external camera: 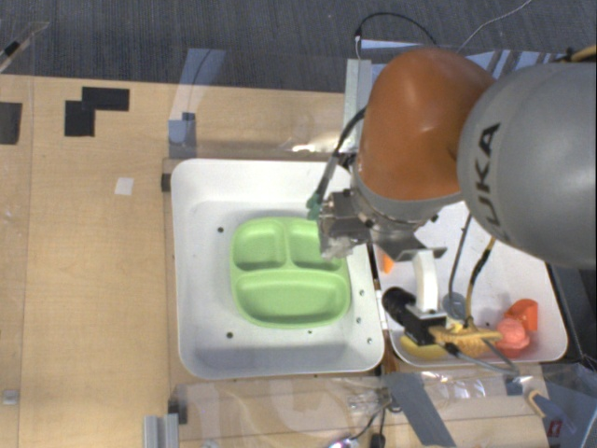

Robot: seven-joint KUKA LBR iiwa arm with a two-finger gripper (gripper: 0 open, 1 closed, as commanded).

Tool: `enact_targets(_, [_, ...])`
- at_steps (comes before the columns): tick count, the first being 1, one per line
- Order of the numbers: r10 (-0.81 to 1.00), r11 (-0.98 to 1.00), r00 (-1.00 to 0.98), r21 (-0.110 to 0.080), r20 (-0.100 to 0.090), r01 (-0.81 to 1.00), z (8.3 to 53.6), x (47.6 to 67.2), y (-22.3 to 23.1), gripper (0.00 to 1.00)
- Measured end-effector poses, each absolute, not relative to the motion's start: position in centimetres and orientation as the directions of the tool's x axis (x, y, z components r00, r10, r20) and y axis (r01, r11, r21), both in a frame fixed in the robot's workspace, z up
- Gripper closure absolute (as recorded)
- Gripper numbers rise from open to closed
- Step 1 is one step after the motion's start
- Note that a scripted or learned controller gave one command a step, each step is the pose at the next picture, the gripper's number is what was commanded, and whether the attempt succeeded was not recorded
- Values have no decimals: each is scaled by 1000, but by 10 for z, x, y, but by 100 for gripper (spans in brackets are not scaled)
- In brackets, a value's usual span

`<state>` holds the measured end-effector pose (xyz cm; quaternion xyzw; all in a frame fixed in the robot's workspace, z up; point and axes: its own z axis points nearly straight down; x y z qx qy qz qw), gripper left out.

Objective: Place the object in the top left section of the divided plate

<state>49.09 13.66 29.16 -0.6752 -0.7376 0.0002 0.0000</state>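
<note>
My gripper [334,239] hangs over the green plate's [280,297] top right section, in the left bin [201,278]. I cannot tell whether it is open or holding anything. A red thing [519,325] lies in the right bin [552,345].

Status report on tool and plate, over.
Tool low over the green plate, at its top right edge. Top left section not yet filled. Orange object and pink object lie in the right bin.
</note>
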Motion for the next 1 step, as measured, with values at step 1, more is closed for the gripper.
enact_targets(1, [1000, 13, -13, -1, -1, 1000, 270, 573, 141, 100])
